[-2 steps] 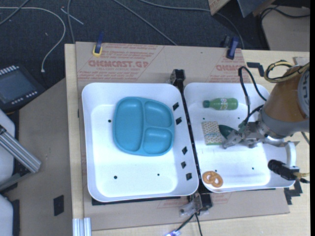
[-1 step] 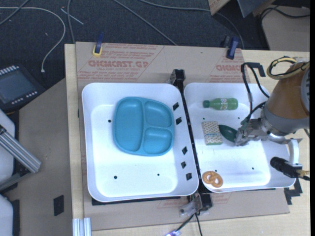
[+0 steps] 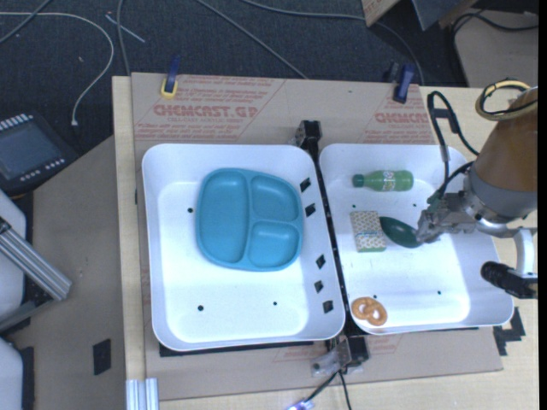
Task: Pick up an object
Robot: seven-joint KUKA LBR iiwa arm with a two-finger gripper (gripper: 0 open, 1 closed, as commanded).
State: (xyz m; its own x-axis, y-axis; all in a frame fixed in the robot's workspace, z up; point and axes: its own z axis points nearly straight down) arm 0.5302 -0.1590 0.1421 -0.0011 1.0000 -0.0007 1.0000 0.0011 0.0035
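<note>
In the right bin lie a green bottle on its side at the back, a small patterned packet in the middle, a dark green spoon-like object just right of the packet, and a brown pretzel on the front rim. My gripper is low in the right bin, at the right end of the dark green object and touching or nearly touching it. The wrist hides where they meet.
The left bin holds a blue divided plate. A black divider with clips runs between the bins. The arm's grey and orange body covers the right bin's far right corner. Cables hang near it.
</note>
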